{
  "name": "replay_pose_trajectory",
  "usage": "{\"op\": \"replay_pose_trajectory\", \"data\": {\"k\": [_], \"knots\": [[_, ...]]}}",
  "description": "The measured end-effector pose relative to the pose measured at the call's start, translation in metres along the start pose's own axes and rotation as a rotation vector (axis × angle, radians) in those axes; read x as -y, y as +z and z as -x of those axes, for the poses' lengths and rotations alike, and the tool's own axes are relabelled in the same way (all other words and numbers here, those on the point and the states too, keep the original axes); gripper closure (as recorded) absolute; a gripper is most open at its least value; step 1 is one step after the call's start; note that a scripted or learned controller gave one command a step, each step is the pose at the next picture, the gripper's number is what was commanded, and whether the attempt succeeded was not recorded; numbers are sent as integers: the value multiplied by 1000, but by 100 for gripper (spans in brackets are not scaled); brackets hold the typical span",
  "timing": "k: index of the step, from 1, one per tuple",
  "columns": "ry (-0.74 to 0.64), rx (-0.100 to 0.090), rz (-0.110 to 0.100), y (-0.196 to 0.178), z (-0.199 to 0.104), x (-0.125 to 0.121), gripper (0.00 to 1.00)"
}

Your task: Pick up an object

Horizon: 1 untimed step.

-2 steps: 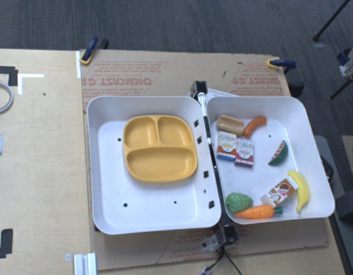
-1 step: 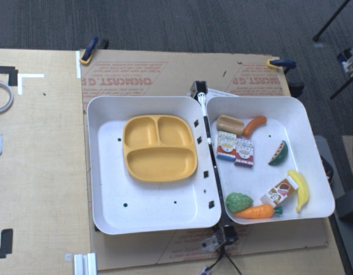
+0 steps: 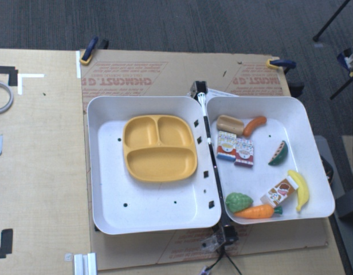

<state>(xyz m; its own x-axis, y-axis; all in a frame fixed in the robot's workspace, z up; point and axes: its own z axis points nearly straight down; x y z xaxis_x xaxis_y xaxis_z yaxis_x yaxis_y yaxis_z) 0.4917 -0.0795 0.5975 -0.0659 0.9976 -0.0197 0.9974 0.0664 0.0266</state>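
Yellow plastic three-compartment tray [image 3: 160, 148] beside curved banana [image 3: 300, 189].

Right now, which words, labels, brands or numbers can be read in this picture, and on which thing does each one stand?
Red printing on the cardboard sheet: it appears reversed or upside down, and I cannot read it with confidence.
Two small cartons: red and white labels, too small to read.
Snack box beside the banana: print too blurred to read.
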Motion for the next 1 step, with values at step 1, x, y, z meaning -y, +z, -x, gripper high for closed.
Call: {"op": "replay_pose_trajectory", "data": {"k": [1], "knots": [[-175, -21, -24, 294, 44, 25, 100]]}}
